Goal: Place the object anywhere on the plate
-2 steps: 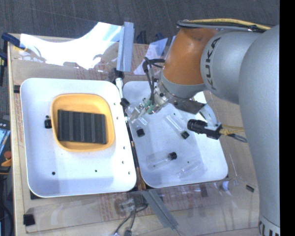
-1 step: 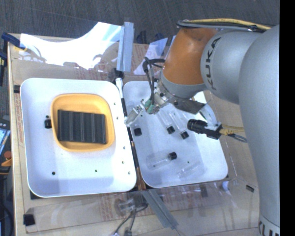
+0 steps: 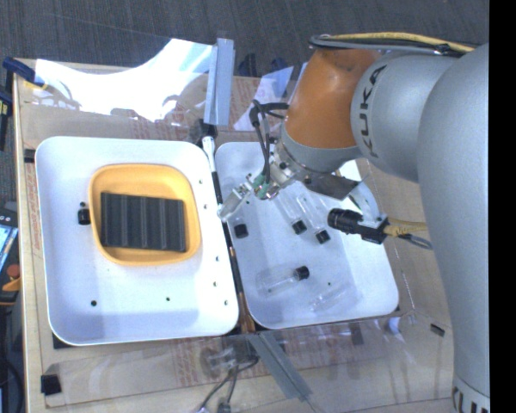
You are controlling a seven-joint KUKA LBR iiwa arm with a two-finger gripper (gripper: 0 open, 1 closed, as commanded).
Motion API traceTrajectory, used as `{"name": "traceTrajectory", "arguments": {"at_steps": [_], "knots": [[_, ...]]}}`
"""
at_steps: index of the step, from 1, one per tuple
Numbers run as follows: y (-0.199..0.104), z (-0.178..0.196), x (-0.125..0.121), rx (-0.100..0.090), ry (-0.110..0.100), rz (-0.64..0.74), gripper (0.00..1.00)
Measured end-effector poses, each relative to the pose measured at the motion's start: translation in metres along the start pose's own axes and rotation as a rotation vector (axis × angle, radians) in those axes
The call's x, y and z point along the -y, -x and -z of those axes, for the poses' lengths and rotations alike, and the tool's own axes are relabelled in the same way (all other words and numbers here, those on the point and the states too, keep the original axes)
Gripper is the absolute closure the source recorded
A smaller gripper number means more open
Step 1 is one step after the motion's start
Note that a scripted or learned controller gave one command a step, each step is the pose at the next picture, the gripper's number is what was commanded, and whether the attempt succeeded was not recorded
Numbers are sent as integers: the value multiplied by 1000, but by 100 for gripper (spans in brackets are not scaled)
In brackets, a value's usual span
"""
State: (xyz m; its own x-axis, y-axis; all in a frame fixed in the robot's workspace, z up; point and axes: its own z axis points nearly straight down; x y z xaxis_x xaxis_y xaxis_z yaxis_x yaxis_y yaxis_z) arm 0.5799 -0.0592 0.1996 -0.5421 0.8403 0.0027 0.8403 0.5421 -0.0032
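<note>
Clear tube (image 3: 284,279) below hand (image 3: 251,198), apart.

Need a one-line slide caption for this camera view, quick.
KUKA arm's gripper low over the right bin among small clear tubes, yellow plate waiting in the left bin.

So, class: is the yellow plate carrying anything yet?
Yes: a dark ridged block lies flat on the yellow plate in the left bin.

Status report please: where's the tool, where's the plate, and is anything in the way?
Tool over right bin's left edge, grip state unclear. Yellow plate in left bin, dark ridged block on it. Small clear vials with black caps scattered in right bin.
</note>
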Motion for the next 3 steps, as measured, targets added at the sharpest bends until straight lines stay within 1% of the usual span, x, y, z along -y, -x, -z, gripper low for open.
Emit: {"name": "traceTrajectory", "arguments": {"at_steps": [1, 2, 3], "knots": [[-30, -8, -43, 3, 3, -26, 0], [-49, -7, -68, 3, 5, 39, 0], [-93, 40, -72, 3, 3, -13, 0]]}}
